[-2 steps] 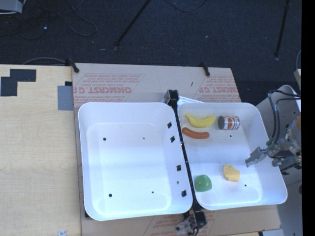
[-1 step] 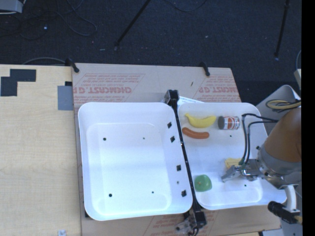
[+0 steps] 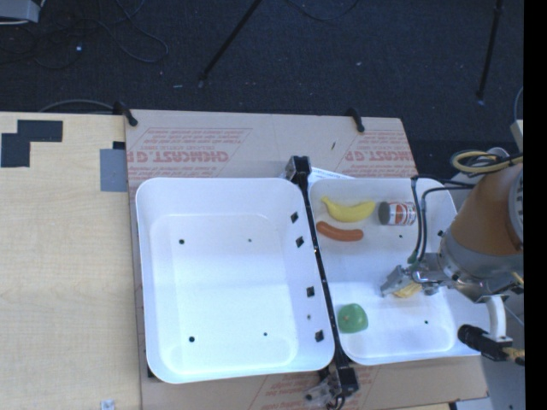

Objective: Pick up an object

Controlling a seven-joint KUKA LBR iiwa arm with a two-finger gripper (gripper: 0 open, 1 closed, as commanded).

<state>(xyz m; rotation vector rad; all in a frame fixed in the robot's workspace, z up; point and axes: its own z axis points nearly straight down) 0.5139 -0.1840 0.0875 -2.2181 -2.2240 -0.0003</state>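
While the arm (image 3: 483, 220) is reaching in from the right, its hand (image 3: 403, 285) is hanging low over the right bin (image 3: 402, 336), close to the floor of that bin near its middle. A small yellowish piece (image 3: 408, 290) is showing right at the hand's tip, but whether it is an object in the bin or part of the hand cannot be told, and neither can the hand's state; nothing is plainly seen being carried. Four candidates are lying in this bin: a banana (image 3: 349, 209) near the far wall, a red sausage (image 3: 340, 231) just beside it on the near side, a can (image 3: 397, 213) lying on its side to the banana's right, and a green ball (image 3: 352, 318) by the divider, nearer the front. The left bin (image 3: 162, 229) is sitting alongside on the desk (image 3: 60, 263). By the look of it, the step in hand is the descent or the close at a grasp point. The next move is calling for a firm close on whatever lies under the tip, then a straight lift clear of the bin wall; should the hand come up bare, a fresh aim at the ball or sausage seems the easier choice.
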